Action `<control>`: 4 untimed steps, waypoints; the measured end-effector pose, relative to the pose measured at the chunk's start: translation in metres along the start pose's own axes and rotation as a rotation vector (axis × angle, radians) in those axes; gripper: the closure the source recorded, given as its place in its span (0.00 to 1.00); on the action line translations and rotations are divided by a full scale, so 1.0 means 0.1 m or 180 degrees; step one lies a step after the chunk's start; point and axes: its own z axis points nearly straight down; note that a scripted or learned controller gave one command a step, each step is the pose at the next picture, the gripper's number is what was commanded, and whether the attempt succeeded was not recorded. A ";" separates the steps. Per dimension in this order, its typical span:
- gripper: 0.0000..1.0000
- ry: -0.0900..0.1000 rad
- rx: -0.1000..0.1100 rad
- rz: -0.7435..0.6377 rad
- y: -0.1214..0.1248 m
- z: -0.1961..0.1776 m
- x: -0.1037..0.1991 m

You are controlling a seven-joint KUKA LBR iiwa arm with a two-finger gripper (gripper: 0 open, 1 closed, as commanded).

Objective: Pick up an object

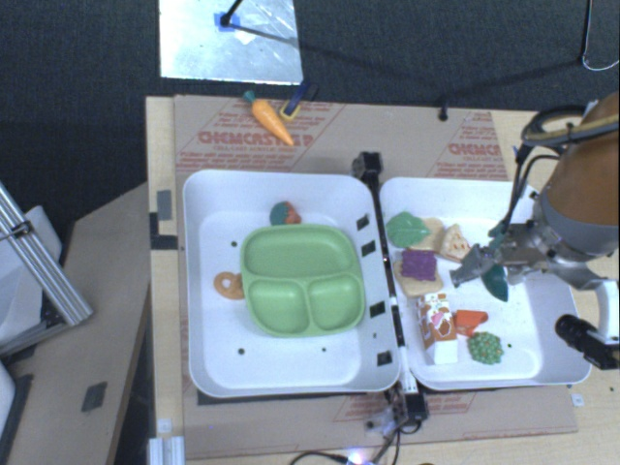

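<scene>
Claw (477,267) hovers right of centre above the right bin (557,371); finger state cannot be told. Approach step: next, descend onto the purple piece (418,263).

Two white bins (208,260) sit side by side. The left bin holds one green divided plate (300,279), one small pretzel (230,285) and one round toy (284,213). The right bin (552,356) holds about eight toy food pieces. One carrot (271,121) lies at upper centre.
</scene>
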 end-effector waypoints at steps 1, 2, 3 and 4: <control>0.00 -0.0004 -0.0034 -0.0008 0.02 -0.05 0.00; 0.00 -0.0002 -0.0022 0.0000 0.03 0.38 -0.05; 0.00 -0.0002 -0.0023 0.0001 0.02 0.86 -0.15; 0.00 -0.0003 -0.0050 -0.0004 0.10 1.33 -0.06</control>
